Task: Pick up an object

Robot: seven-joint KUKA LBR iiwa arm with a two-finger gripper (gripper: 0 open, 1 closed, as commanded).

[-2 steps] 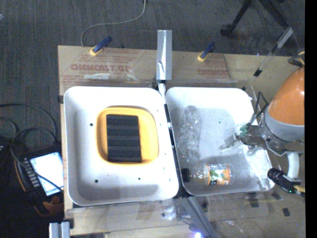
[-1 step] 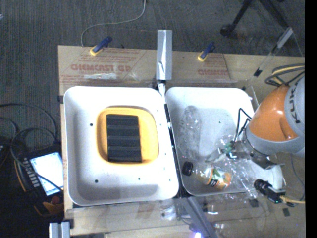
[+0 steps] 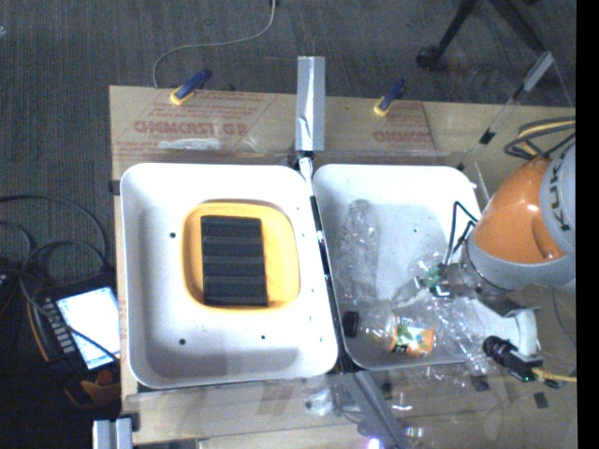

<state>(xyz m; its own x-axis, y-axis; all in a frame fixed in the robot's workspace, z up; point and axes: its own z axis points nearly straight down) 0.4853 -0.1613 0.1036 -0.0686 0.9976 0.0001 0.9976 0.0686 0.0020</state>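
The right bin (image 3: 393,187) holds a clear plastic bottle (image 3: 357,241) lying along its left side. Near its front wall sit a small orange and green packet (image 3: 412,337) and a small black piece (image 3: 350,324). Crumpled clear plastic (image 3: 459,321) fills the front right corner. My gripper (image 3: 438,283) reaches in from the right, low over that clear plastic, above and just right of the packet. Plastic and the wrist hide its tip. In the left bin (image 3: 140,251) a yellow tray (image 3: 285,260) carries a black ribbed block (image 3: 234,260).
The grey arm with its orange band (image 3: 519,223) covers the right bin's right rim. A metal post (image 3: 310,101) stands behind the seam between the bins, with two clamps (image 3: 190,85) on the cardboard backing. Cables and a lit screen (image 3: 84,321) lie on the floor at left.
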